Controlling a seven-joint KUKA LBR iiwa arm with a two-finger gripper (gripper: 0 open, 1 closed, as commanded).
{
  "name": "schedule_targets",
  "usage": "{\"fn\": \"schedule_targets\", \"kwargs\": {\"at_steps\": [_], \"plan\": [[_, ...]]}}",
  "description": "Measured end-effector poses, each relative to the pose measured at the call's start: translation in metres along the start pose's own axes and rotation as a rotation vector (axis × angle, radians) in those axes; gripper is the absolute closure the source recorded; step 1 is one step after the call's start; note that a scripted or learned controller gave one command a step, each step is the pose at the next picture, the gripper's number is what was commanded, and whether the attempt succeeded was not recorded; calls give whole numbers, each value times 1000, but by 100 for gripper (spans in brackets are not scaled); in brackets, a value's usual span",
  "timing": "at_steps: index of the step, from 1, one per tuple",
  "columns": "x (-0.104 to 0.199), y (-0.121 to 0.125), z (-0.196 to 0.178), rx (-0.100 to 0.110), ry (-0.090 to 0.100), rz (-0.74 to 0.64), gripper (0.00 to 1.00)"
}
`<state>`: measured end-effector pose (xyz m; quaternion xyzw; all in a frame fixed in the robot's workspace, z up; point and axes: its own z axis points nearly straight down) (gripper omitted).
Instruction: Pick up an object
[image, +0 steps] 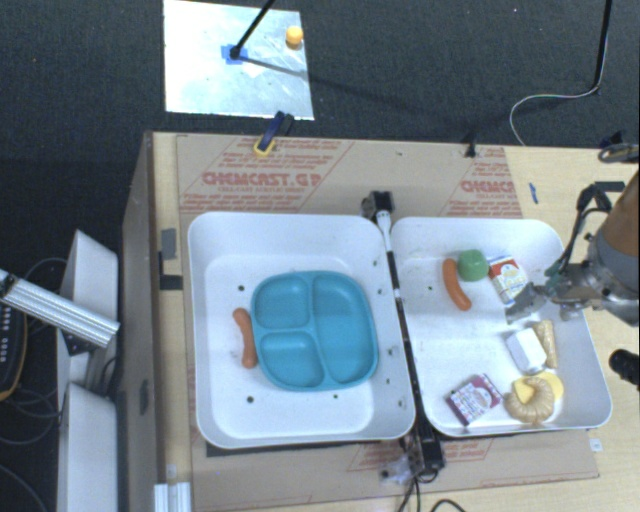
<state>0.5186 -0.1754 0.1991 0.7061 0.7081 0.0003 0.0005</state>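
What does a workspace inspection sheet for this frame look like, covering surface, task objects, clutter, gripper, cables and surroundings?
Surface: bench covered in printed brown board, bearing the left bin and the right bin side by side.
Task objects: right bin holds a green block, an orange sausage, a small printed carton, a white block, a dark red packet and a pale pastry.
Clutter: left bin holds a blue divided plate with a second sausage beside it.
Gripper: gripper low over the right bin near the carton; finger state cannot be told.
Cables: cable on the floor, upper right.
Surroundings: dark carpet, a silver sheet beyond the bench.
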Motion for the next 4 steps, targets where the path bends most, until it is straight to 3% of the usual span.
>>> {"fn": "schedule_targets", "kwargs": {"at_steps": [1, 2, 3, 4], "plan": [[23, 41, 113, -1, 0, 0, 0], [35, 110, 114, -3, 0, -2, 0], [35, 110, 104, -1, 0, -4, 100], [104, 83, 14, -3, 1, -2, 100]]}}
